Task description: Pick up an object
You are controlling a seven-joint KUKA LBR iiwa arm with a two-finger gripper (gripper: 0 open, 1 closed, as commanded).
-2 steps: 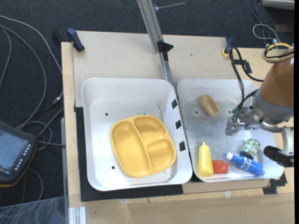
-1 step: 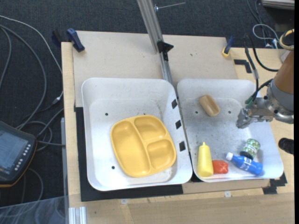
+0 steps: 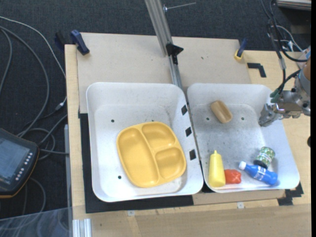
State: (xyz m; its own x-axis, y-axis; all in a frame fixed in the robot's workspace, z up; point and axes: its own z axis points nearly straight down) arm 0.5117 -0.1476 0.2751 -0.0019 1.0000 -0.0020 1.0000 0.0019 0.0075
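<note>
Dark carpet strewn with cables surrounds your bench (image 3: 123, 58), a pale board bearing two shallow white bins side by side.

The left bin (image 3: 98, 102) carries a yellow divided plate (image 3: 150, 153). The right bin (image 3: 247, 90) has what you can pick from: a tan block (image 3: 221, 111) lying alone near the far wall, and a cluster along the near edge: a yellow bottle (image 3: 216, 169), a small red piece (image 3: 233, 176) touching it, a blue bottle (image 3: 260, 174) lying on its side, and a green-and-white can (image 3: 265, 155) just behind it.

You are at the approach step, by my reading: nothing is lifted, and all the objects rest on the bin floor.

Your gripper (image 3: 269, 115) sits at the right bin's right wall, coming in from the right edge of the view, with the wrist above and behind it. It is well apart from the tan block and also apart from the near cluster. Whether it is spread or closed you cannot tell from this angle; nothing appears caught in it.

Your next move calls for choosing a target. The tan block looks the easier pick, since it stands clear of neighbours; the near cluster is crowded, and a descent there risks nudging the bottles together. Centre over the chosen item before you descend.
</note>
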